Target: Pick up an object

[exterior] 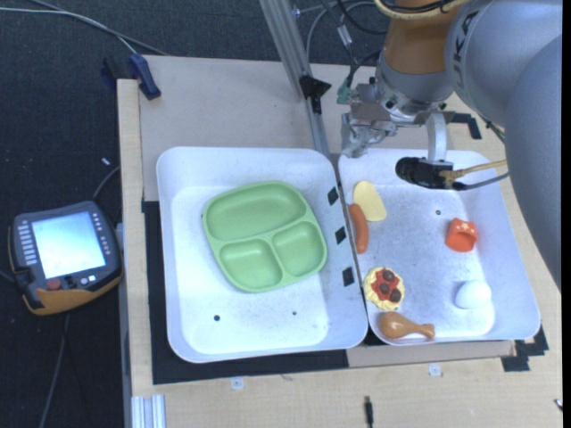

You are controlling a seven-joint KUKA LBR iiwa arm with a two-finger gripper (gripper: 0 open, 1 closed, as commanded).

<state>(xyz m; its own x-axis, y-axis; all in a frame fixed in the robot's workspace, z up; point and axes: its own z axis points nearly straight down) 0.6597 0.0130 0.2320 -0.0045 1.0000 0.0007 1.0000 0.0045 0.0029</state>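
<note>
My gripper (355, 146) hangs over the far left corner of the right bin (508, 266), just above the divide between the bins; nothing shows between its fingers. Just below it lies a pale yellow piece (369, 201), with an orange-red sausage (359, 226) alongside it. Further down the bin's left side are a small pizza slice (385, 287) and a brown drumstick (404, 327). An orange-red pepper (461, 235) and a white egg (472, 294) lie on the right side.
The left bin (178, 266) holds a green divided plate (264, 235). A metal post (287, 43) rises behind the bins near the gripper. A teach pendant (62, 255) lies off the bench on the left.
</note>
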